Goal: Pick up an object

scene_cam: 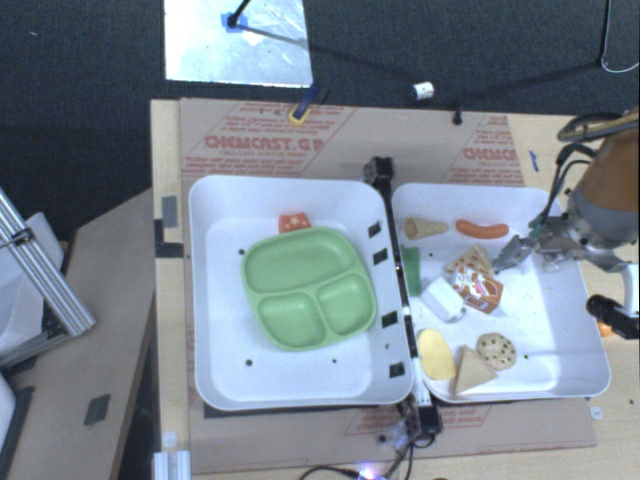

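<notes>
So on the left you've got the left white bin (215,368) with a green divided plate (308,288) sitting in the middle of it, three compartments. Just behind the plate, touching its far edge, there's a small red-orange block (294,223).

Moving over to the right white bin (570,353), that's where all the toy food is. Along the divider side there's a green piece (411,269), a white block (443,299) and a yellow piece (435,354) near the front. At the back sit a tan wedge (425,229) and a hot dog sausage (482,230). A pizza slice (474,279) lies mid-bin, touching the white block. Up front are a chocolate chip cookie (495,350) and a light wedge (472,371), right beside each other.

The gripper (513,252) comes in from the right, hovering just beside the pizza slice's right edge. Can't really tell if the claw is apart or together, too blurry, and nothing's visibly clamped in it.
</notes>
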Robot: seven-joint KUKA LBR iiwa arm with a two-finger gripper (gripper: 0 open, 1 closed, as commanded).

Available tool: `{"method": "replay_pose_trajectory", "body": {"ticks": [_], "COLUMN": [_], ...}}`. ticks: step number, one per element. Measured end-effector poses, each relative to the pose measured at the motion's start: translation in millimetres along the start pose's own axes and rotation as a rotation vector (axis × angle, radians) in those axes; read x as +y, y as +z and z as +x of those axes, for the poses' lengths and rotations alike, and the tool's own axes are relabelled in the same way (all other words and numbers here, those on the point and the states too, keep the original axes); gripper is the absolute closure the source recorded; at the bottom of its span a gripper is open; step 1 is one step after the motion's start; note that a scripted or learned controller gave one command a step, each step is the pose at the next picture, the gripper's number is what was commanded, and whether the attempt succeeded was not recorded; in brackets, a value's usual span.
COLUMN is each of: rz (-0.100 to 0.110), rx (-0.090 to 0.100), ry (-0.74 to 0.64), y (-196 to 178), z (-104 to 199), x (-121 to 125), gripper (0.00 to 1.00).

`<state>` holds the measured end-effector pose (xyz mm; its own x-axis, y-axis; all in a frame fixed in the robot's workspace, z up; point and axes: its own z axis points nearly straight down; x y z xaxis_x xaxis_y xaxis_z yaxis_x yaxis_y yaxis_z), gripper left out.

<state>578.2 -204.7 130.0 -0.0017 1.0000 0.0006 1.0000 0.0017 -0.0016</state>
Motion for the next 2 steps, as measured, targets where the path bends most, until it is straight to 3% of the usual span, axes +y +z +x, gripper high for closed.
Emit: {"method": "replay_pose_trajectory", "body": {"ticks": [1,2], "rz": [-0.007,-0.019], "rx": [0.000,-0.002], "ry": [0.001,0.000], "y": [44,27], "z": [0,0], "x": [3,7], "gripper": [0.00,1.00]}}
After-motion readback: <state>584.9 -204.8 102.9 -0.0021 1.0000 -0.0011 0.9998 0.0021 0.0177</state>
